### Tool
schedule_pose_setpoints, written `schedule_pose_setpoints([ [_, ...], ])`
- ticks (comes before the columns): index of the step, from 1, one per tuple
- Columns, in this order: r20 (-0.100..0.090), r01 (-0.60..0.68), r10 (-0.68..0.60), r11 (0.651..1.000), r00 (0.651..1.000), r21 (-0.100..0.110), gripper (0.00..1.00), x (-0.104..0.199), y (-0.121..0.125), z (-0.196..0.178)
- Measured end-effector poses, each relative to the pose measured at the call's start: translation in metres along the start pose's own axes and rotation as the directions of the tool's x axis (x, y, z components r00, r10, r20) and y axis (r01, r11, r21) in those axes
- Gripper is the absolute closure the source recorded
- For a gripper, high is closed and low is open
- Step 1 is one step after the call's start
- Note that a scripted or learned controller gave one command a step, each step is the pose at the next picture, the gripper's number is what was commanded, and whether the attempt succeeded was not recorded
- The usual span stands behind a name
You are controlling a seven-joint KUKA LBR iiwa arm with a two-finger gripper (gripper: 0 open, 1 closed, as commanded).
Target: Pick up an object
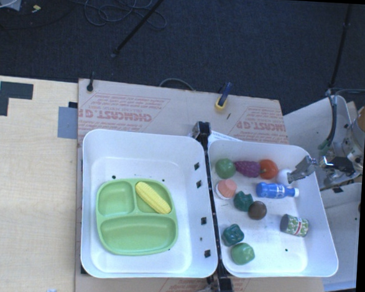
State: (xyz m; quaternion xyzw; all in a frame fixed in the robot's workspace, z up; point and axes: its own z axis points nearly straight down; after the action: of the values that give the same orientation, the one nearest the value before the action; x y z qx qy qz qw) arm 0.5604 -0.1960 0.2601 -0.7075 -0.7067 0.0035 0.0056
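Two white bins sit side by side, and going left to right: the left bin (94, 167) holds a green divided tray (136, 232) with a yellow corn cob (153, 197) in its upper right compartment. Over in the right bin (322, 245) the toys are crowded: a green ball (225, 168), purple grapes (247, 168), an orange fruit (268, 169), a pink round piece (227, 189), a dark brown ball (257, 210), a small can (295, 225), and the blue bottle (276, 191), which looks like the nearest candidate for the pick. It lies on its side in the upper part of the bin, long axis running three to nine o'clock, white cap pointing to three o'clock. The gripper (302, 169) hangs at the bin's right edge, and the bottle lies at roughly seven o'clock from it, just beside. Whether that hand is spread or closed can't be made out from here; nothing is seen between its tips. Judging by the layout, a short drop down-left would line it up across the bottle's narrow width
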Motion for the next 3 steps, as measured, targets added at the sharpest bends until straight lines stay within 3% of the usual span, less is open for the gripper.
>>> schedule_pose_setpoints([
  [1,0.003,0.002,-0.002,1.000,1.000,-0.012,0.00,0.000,0.002,-0.007],
  [3,0.001,0.002,-0.002,1.000,1.000,-0.007,0.00,-0.005,0.001,0.097],
])
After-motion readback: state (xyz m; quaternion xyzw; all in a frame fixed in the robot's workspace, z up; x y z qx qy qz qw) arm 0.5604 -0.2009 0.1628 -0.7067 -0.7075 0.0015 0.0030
